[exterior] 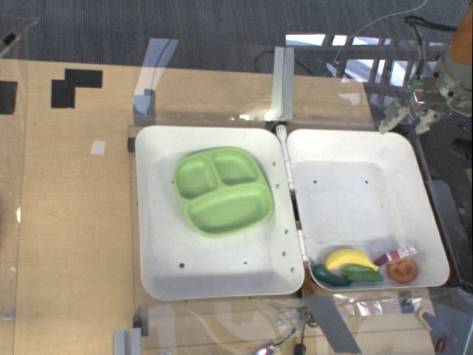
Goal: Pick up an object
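Several small objects lie in the near right corner of the right bin (355, 176): a yellow banana (349, 258), a dark green vegetable (346, 275) in front of it, a round orange piece (403, 271) and a small red and white packet (396, 255). My gripper (408, 119) hangs over the bin's far right corner, well away from these objects. Its fingers (389, 120) are spread open with nothing between them.
A light green divided plate (222, 191) rests in the left bin (159, 257). A metal divider strip (290, 191) runs between the two bins. Cables and metal framing stand behind the right bin near the arm.
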### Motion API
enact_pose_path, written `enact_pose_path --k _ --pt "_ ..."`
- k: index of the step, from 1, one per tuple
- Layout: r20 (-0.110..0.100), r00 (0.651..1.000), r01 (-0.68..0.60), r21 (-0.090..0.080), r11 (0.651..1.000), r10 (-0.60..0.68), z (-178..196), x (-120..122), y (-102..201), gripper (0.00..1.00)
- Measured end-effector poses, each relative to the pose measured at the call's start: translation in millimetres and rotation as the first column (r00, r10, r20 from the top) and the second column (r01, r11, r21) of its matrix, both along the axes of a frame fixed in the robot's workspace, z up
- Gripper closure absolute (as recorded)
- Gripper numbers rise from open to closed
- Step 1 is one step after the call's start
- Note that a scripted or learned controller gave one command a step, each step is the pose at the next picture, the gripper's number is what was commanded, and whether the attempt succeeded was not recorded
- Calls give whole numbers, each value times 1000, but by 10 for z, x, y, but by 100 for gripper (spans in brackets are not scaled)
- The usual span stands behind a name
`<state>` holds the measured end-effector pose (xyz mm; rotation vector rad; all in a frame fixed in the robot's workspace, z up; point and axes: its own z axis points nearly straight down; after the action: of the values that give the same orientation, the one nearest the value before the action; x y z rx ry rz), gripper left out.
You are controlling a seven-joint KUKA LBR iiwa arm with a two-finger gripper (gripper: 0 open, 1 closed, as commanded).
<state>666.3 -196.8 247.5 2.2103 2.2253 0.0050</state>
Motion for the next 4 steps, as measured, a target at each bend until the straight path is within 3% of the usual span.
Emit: enact_pose_path --k 1,2,3,4 --pt "-1 832 -555 -3 832 555 -462 -272 369 0" --pt "-2 601 -799 -3 601 799 -1093 -638 981 0" --pt "4 602 -798 -10 602 798 -964 -611 987 100" --pt "-1 485 -874 -8 485 874 -1545 -209 1136 100"
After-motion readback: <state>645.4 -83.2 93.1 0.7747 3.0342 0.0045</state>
